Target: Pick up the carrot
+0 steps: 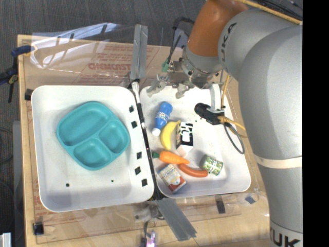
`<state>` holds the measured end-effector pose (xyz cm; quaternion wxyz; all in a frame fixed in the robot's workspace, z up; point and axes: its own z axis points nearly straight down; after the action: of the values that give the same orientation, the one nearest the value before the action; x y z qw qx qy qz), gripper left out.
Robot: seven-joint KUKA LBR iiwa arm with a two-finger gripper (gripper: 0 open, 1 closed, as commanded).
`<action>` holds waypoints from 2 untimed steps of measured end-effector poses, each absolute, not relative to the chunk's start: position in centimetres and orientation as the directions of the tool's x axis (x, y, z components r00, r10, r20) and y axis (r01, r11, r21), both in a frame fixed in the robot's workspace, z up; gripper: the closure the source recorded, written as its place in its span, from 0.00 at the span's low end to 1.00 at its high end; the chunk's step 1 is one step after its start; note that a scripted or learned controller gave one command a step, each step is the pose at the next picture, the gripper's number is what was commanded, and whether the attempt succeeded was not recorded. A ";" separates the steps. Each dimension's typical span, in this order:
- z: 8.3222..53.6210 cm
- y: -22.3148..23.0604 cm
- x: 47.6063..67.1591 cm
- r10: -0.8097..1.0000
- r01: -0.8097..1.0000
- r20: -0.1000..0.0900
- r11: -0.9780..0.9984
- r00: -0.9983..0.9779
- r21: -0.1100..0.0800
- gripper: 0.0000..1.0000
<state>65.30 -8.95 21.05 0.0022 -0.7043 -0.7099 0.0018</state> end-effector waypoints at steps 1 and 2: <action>14.1 -11.6 58.8 0.903 0.903 0.002 0.430 -0.430 -0.003 0.00; 10.6 -16.2 52.7 0.778 0.778 -0.004 0.629 -0.629 0.003 0.00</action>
<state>52.70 -16.17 10.61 -0.0026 -0.4308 -0.9024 -0.0003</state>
